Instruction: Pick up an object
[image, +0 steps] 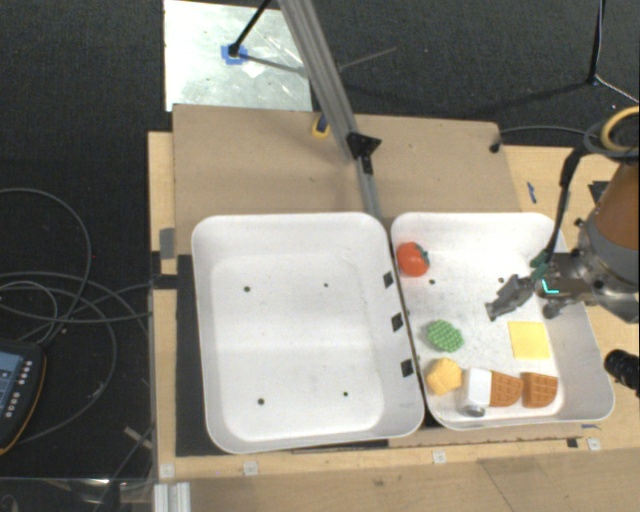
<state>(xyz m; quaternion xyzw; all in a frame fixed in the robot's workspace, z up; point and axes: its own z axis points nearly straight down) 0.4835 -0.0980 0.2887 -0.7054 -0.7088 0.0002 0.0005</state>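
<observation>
From my remote seat I use the right bin (580, 395) as my landmark. It sits on the tan worktop (430, 170), touching the left bin (215, 330) along a seam marked by small black clips.

The arm reaches in over the right bin's right wall, its orange band at the frame edge. The jaws (508, 298) hang over the bin's middle, above bare white floor, just up and left of the yellow square (529, 340). The dark fingers point left and look slightly spread, but at this angle I cannot tell for sure whether they stand apart or together. I see nothing between them.

All the candidate objects lie inside the right bin. The red tomato-like piece (412, 259) rests near the bin's upper left corner, close to the seam. The green round piece (445, 335) lies by the left wall at mid-height, well left of the jaws. Along the bin's near wall sits a row: a yellow lump (443, 376) at the left, then a white block (479, 385) with a small grey thing at its foot, then two orange waffle-like pieces (522, 390) side by side. The yellow square lies flat just above the waffles, near the right wall.

A grey pole (330, 85) slants across the worktop beyond the bins, ending near the seam's far end.
</observation>
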